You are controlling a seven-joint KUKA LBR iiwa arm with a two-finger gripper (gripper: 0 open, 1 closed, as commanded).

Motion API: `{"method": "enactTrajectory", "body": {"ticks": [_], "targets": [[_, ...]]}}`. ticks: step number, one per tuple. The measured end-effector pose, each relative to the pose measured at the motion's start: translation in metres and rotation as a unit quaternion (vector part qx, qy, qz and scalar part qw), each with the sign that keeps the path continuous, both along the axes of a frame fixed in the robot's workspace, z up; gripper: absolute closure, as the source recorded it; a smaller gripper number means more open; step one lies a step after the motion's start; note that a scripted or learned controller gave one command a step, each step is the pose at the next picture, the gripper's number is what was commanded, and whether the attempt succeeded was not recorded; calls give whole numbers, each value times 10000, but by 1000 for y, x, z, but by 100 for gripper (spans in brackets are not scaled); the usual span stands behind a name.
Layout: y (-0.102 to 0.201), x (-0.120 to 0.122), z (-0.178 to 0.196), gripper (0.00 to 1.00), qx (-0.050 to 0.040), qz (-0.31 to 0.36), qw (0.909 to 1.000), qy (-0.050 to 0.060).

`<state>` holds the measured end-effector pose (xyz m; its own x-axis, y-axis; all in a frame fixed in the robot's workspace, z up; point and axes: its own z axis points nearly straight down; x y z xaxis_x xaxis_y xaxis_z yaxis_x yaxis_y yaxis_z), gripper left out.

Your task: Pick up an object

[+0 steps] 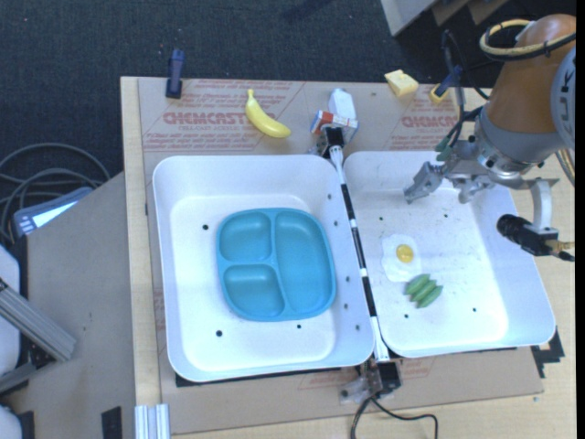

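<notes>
Right bin (pixel 512 327) holds a fried-egg toy (pixel 399 257) and, just beside it, a green pea pod (pixel 422 289), both likely light, flat, slick plastic, best pinched across the pod's narrow width; gripper (pixel 430 183) hovers apart, fingers' state unclear.
</notes>
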<state>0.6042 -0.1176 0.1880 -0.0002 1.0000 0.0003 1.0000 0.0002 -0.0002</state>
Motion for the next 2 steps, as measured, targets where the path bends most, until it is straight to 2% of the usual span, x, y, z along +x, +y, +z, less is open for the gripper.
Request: {"method": "enactTrajectory", "body": {"ticks": [1,2], "targets": [[23,-56,-79,0,5,-5,10000,22],[6,-103,-104,0,2,-11,10000,16]]}}
